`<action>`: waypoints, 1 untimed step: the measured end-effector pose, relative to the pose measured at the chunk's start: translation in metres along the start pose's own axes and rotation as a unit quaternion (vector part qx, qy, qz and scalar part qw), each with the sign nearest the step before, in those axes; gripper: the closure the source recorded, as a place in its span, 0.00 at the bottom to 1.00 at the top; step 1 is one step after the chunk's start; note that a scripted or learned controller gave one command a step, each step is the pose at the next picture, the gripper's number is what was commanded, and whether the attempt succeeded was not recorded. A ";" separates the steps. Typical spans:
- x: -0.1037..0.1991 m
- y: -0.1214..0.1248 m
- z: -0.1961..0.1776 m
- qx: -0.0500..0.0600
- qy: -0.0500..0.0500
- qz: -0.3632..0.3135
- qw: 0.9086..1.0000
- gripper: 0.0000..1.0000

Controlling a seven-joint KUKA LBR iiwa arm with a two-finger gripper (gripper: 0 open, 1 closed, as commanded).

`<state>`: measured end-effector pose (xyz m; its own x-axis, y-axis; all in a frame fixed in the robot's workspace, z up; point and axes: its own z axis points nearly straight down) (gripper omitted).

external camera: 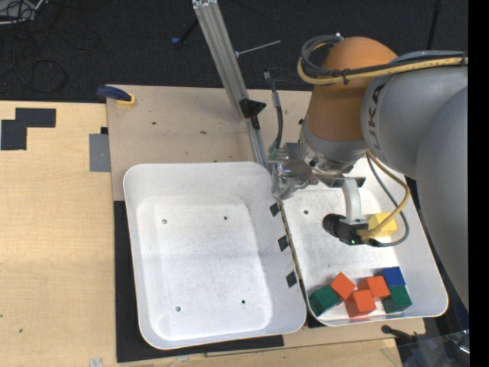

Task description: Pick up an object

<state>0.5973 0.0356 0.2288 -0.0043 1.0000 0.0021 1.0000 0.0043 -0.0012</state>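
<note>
Arm (416, 105): smooth grey housing, rounded in section, with dark lettering partly legible on the casing near the wrist. Orange band (344, 90): glossy and dome-shaped, seated above the wrist. Yellow cable (382, 66): bundled with a black one, looped over the band and running down the arm's side. Wrist flange: metallic, with small fittings. Tool (350, 229): pale bracket ending in a black tip.

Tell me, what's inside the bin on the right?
The right bin holds orange, green and blue blocks near its front edge and a yellow thing beside the tool. The arm covers the bin's back part.
</note>
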 end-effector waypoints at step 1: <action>0.046 0.007 -0.009 0.000 0.000 0.001 1.000 1.00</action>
